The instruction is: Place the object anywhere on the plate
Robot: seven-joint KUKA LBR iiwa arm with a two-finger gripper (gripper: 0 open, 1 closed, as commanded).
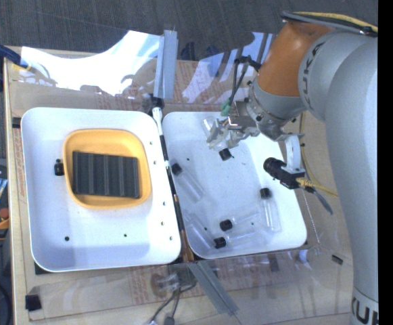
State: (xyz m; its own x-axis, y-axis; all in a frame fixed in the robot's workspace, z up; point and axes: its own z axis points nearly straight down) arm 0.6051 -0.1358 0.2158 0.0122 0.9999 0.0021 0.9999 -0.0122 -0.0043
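the arm is the nearest thing to the camera, a grey bulk w/ an orange band down the right side, reaching in over the right bin. the claw hangs over that bin's upper part; a small dark bit sits at its tip, but whether it's gripped can't be told. several clear tubes w/ black caps lie loose on the right bin floor, e.g. one near the front edge, another by the right wall. the plate, yellow w/ a dark ribbed insert, sits in the left bin, well apart from the claw. risks: a clear tube is hard to see and slick, so a grab may miss or slip; the carry crosses the rims between bins, where a weak hold could drop it short of the plate.
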